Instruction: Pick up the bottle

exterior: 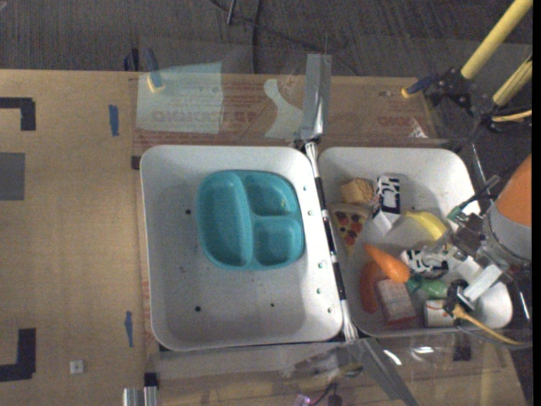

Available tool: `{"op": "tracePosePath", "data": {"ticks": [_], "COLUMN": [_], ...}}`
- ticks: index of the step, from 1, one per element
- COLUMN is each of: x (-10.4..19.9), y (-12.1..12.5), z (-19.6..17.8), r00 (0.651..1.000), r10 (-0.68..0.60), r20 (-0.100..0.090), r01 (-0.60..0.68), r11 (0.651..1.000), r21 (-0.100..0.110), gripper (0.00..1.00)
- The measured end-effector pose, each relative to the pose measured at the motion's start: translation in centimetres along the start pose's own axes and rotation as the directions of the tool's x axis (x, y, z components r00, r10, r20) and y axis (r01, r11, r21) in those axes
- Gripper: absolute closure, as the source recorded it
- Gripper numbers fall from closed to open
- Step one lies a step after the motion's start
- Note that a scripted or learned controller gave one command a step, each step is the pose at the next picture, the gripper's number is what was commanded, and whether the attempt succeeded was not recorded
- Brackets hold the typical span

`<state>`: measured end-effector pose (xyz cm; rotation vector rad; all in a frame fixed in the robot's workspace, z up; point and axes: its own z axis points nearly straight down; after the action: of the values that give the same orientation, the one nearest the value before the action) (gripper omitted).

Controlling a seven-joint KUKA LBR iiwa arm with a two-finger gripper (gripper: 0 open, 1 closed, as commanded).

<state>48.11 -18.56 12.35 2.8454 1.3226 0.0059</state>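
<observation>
- The bottle (429,288) looked small and green, lying half buried near the right bin's (439,161) near right corner.
- It was squeezed between an orange carrot (387,263), a pinkish block (394,299) and a little white can (438,313).
- The gripper (456,245) hung by that bin's right edge, close to the bottle; honestly couldn't tell if it was open or closed.
- The left bin (169,252) held a teal divided plate (250,219).

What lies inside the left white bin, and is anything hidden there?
A teal plate with three compartments lies flat on the floor of the left bin. Whatever is under the plate is covered, so I cannot tell.
</observation>
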Motion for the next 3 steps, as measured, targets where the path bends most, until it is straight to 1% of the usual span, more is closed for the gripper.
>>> {"op": "tracePosePath", "data": {"ticks": [1, 2, 3], "x": [3.0, 4.5, 5.0], "y": [-2.8, -4.1, -3.9], "z": [-1.8, 0.4, 1.6], "r00": [0.998, 0.997, 0.965], "r10": [0.057, 0.073, 0.263], "r20": [0.004, 0.003, -0.005], "r01": [-0.057, -0.073, -0.263], "r11": [0.998, 0.997, 0.965], "r21": [0.006, 0.009, -0.003], "gripper": [0.00, 0.00, 0.00]}}
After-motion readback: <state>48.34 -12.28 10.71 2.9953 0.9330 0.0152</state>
